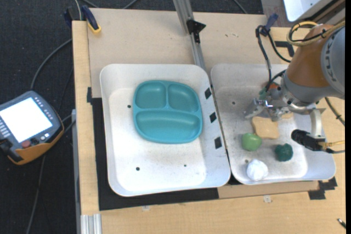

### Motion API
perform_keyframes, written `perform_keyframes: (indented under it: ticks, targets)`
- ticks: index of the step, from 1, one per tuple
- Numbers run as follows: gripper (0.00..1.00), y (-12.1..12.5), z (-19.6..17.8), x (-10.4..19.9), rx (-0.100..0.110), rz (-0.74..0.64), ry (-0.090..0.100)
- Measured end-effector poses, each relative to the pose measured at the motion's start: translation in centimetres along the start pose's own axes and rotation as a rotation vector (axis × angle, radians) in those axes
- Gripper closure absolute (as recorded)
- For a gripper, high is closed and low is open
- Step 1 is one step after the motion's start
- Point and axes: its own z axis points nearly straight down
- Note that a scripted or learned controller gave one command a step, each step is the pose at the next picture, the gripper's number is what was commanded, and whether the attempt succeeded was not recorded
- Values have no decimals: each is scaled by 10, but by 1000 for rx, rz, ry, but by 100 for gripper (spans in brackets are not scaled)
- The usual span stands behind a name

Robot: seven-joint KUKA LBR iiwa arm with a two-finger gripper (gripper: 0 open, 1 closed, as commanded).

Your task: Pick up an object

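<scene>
Left bin [118, 172]: holds a teal divided plate [166, 111], flat, near its middle. Right bin [233, 134], touching the left bin along their shared edge: a green ball [252, 142], with a white crumpled object [256, 169] just below it and a dark green object [283, 152] to its right. A tan block [266, 128] lies just above and right of the green ball. Gripper [267, 109] sits directly above the tan block, metal fingers close over its upper edge; cannot tell whether they are apart or together. Nothing seen between them.

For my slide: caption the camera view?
Gripper over tan block in right bin; teal plate in left bin.
</scene>
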Motion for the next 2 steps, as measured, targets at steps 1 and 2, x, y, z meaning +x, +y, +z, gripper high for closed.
perform_keyframes:
  ticks: [1,2]
  targets:
    - [100,4,-17,-2,-14,0,-5]
    - [100,11,-79,-7,-4,-1,-2]
